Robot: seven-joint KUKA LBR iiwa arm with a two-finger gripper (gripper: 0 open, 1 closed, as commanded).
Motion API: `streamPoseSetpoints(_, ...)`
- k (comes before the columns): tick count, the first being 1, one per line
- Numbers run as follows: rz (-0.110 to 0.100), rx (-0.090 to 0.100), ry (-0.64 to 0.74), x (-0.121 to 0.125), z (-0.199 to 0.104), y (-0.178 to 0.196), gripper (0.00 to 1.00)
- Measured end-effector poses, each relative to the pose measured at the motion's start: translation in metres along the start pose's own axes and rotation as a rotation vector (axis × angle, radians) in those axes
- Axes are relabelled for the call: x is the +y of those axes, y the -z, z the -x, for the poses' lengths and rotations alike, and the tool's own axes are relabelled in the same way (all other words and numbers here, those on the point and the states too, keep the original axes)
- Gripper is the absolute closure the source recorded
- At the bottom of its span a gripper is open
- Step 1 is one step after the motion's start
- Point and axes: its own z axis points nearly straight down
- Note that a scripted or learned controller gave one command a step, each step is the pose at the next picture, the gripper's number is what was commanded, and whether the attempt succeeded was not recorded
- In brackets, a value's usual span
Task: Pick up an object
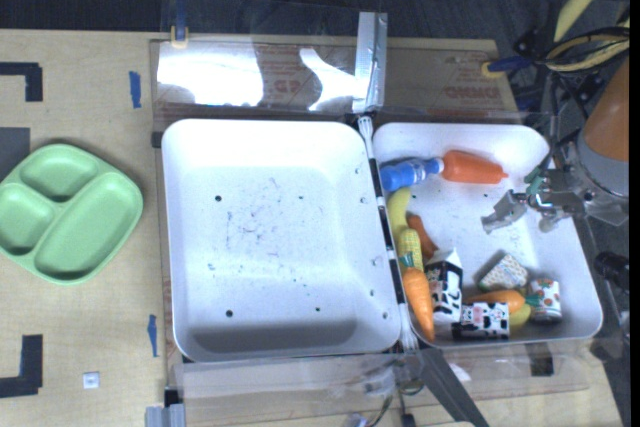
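Jaws' spread impossible to tell, gripper (512,208) above right bin (575,260), holding nothing visible

Two white bins: left bin (265,225) w/ faint blue scuffs & dark dots, right bin (575,260) same white. Green divided plate (65,210) on tan bench (80,85). Orange bottle (472,168), blue bottle (405,174), yellow corn (409,245), orange carrot (419,303), black-&-white cow-print carton (487,318).
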Motion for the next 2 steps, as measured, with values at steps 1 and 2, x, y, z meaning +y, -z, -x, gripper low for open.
streamPoseSetpoints(1, 0.003, -0.001, -0.016, -0.037, 0.045, -0.104, 0.0)
streamPoseSetpoints(2, 0.002, 0.013, -0.039, -0.015, 0.052, -0.11, 0.0)
